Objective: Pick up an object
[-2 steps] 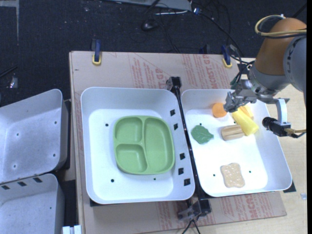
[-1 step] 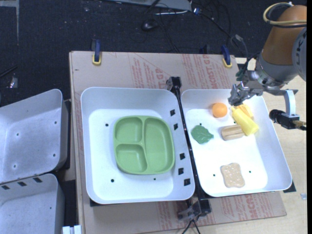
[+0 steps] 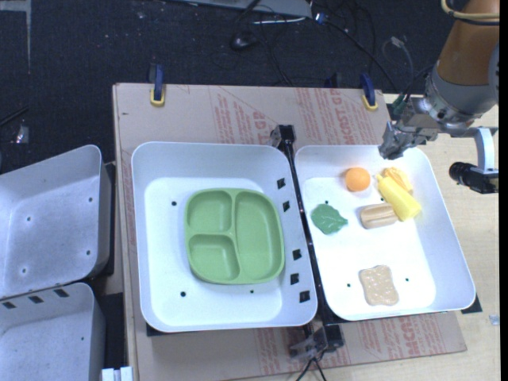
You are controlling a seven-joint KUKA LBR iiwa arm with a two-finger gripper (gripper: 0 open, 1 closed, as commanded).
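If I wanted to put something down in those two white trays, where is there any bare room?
The right bin has bare floor between the green leaf and the toast, and along its near edge. Its far half is crowded: orange, yellow piece, sausage, with the tool above. In the left bin, bare margins ring the green plate.

Grey arm (image 3: pixel 464 58) from the right; claw (image 3: pixel 394 148) low, angled downward

Dark speckled floor (image 3: pixel 71 46), loose cables (image 3: pixel 270 22)
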